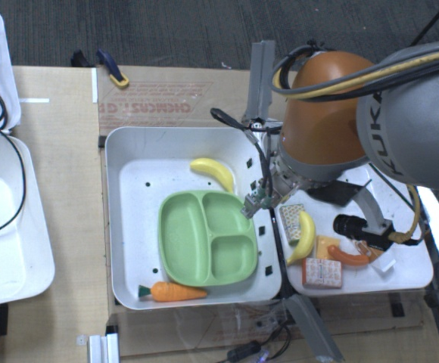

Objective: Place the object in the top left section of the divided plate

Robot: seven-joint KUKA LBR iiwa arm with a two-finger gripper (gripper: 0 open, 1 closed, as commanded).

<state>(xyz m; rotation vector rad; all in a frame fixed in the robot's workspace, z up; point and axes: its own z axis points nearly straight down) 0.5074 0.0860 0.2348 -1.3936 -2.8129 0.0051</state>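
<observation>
A green divided plate (204, 240) lies in the left white bin (125, 203), with nothing in its three sections. Just beyond the plate's far edge lies a yellow banana (213, 172). An orange carrot (175, 292) rests by the bin's near wall, below the plate. My gripper (254, 201) hangs over the plate's right rim, close to the wall between the two bins. Nothing visible hangs from it. The big orange and grey wrist above hides much of the right bin.
The right bin (409, 278) holds a second banana (305, 237), a small speckled block (290, 216), a pink and white packet (323, 273), a yellow slab (324, 246) and an orange-red piece (348, 257). A blue and yellow clamp (112, 68) lies on the cardboard behind.
</observation>
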